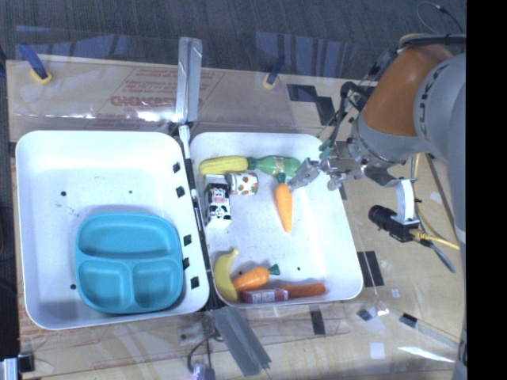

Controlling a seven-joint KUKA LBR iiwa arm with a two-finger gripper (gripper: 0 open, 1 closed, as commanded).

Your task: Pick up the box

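Broadly, nothing is picked up yet: on the worktop [95, 347], the left bin [47, 157] holds a blue divided tray [127, 261], and the right bin [348, 252] holds the toys. The grey arm [412, 93] reaches in at the frame's right; its pincer [305, 174] hangs over the bin's upper right, beside the carrot [283, 206], and whether it is open or closed cannot be told. The box [218, 201], small with cow-like black-and-white print, sits untouched at the bin's left wall. Its writing is unreadable; approach, grasp and lift all remain
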